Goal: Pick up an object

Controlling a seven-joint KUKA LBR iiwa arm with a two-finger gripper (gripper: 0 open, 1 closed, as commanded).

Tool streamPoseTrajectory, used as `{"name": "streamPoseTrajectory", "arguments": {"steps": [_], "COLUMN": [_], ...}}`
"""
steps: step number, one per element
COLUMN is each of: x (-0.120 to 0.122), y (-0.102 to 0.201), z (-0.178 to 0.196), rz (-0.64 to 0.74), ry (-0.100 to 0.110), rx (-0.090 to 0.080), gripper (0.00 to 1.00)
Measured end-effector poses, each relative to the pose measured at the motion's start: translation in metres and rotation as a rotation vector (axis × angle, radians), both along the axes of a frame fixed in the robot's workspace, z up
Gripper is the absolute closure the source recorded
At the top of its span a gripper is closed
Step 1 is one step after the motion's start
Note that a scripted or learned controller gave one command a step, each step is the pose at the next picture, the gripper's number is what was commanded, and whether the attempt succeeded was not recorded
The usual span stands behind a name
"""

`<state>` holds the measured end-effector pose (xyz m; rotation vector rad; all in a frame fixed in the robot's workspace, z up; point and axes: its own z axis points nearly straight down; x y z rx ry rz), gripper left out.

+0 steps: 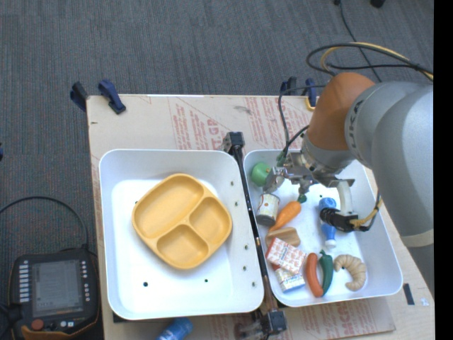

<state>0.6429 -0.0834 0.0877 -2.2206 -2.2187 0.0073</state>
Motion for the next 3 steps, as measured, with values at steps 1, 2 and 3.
{"name": "streamPoseTrajectory", "arguments": {"steps": [1, 2, 3], "x": [0.001, 0.001, 0.001], "y": [-0.008, 0.004, 0.003], "z": [0.000, 0.000, 0.000], "rz": [0.002, 0.005, 0.004], "ry": [-0.003, -0.002, -0.002], "rx": [0.002, 0.002, 0.002], "gripper": [0.00, 0.00, 0.00]}}
